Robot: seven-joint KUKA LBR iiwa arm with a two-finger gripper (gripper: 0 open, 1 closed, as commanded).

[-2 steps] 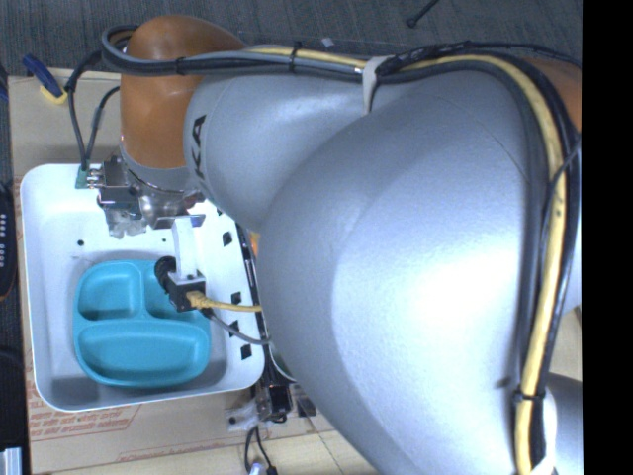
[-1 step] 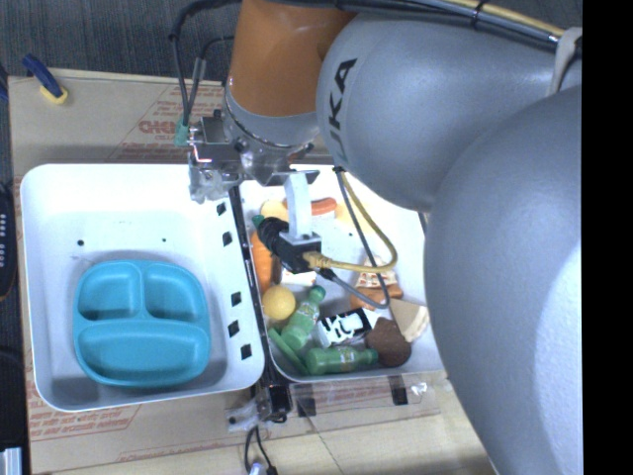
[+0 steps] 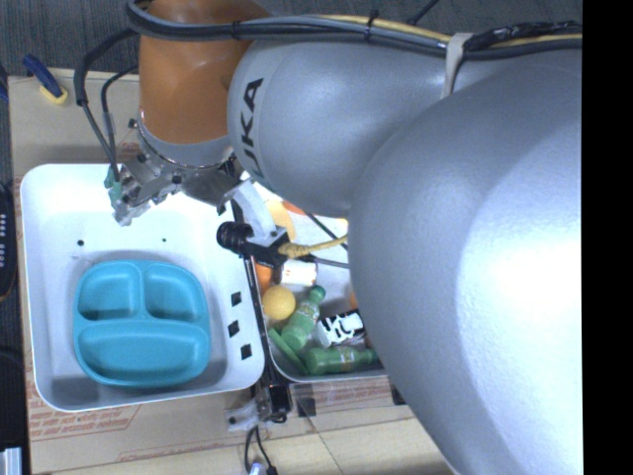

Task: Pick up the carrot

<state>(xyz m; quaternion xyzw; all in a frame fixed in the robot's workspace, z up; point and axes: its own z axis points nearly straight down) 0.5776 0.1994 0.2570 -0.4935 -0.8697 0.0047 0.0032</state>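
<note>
The arm is stretched toward ten o'clock, the tool poised over the left bin, its grip state indiscernible.

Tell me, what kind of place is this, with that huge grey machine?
Probably a robot lab or test bench. A large grey KUKA arm with an orange band reaches over two shallow white plastic bins; one holds a blue divided plastic tray, the other small toy-like items, including a round yellow ball.
</note>
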